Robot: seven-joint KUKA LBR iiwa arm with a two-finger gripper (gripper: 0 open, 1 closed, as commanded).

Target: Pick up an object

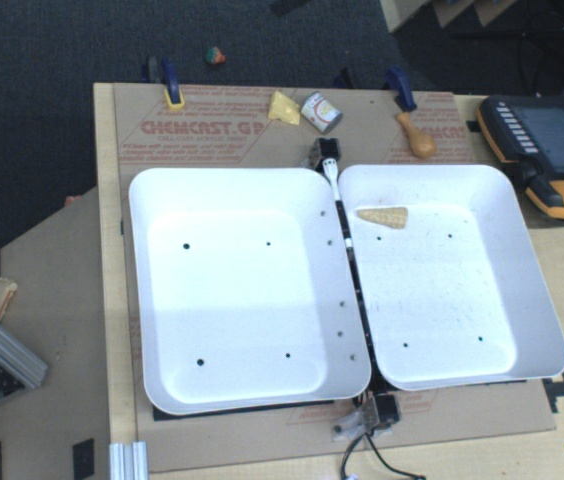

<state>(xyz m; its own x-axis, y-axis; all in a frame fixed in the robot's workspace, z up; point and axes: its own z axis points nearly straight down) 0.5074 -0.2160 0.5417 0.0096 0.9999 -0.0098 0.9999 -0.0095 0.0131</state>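
Tool state: I cannot tell how far my tool is open, nor whether it has hold of anything.
Desk: my desk (112, 268) carries a brown sheet printed with red lettering, and both bins sit on that sheet.
Left bin: the left bin (232, 288) is shallow and white with rounded corners. I see four small black dots on its floor.
Right bin: the right bin (462, 308) is the same kind and lies side by side with the left bin, their inner rims touching. Its floor is lightly speckled with dark specks.
Task thing: the tan wedge (382, 216) lies flat in the right bin, near the far rim and toward the left bin's side, with its narrow end pointing left.
Black clip (327, 152): it sits at the far end of the seam between the bins.
Cable plug (377, 411): it sits at the near end of the same seam, with wires trailing off the desk edge.
Far strip of desk: beyond the bins I see a yellow piece (284, 109) just beside a small white box (321, 112), and further right a brown pear-shaped thing (415, 135).
Clamps: a blue clamp (172, 80) grips the far edge on the left and a second blue clamp (398, 88) grips it on the right.
Pendant: a black and orange handheld pendant (547, 148) rests past the right bin's far corner.
Floor: the dark carpet (62, 28) holds one small coloured bit (216, 56), well apart from the desk.
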